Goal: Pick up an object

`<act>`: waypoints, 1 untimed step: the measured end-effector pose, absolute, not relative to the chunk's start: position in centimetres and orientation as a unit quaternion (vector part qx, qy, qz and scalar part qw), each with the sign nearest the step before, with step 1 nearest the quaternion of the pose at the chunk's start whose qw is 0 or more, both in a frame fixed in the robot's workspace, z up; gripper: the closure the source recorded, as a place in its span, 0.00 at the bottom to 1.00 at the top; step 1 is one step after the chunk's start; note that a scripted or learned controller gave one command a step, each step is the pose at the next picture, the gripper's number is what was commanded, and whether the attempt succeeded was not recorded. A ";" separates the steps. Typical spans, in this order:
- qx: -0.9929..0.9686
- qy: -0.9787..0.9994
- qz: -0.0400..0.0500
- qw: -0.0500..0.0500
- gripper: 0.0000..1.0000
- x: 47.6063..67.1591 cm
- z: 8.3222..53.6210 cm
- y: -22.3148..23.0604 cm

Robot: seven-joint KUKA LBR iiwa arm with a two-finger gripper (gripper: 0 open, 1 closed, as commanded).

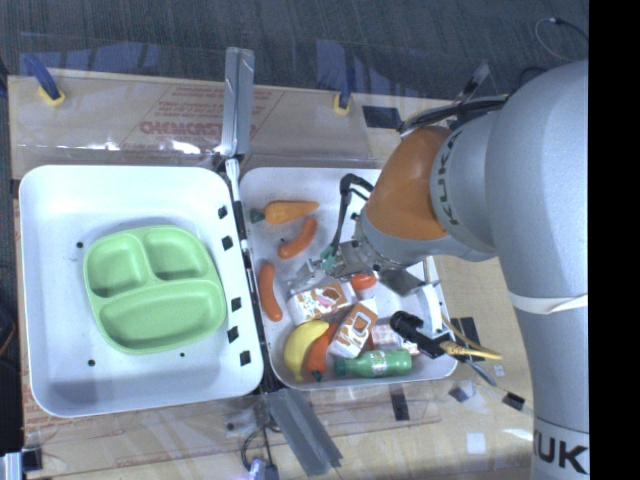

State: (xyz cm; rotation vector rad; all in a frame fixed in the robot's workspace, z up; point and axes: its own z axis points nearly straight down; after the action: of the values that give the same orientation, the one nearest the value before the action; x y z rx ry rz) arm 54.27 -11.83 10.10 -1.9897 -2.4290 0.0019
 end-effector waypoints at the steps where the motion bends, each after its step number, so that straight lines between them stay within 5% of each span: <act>1: -0.526 -0.850 0.000 0.000 0.00 61.2 9.2 -9.8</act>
State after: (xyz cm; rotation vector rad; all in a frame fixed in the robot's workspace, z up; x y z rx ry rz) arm 61.21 -9.82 9.22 -1.6535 -2.6718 0.0001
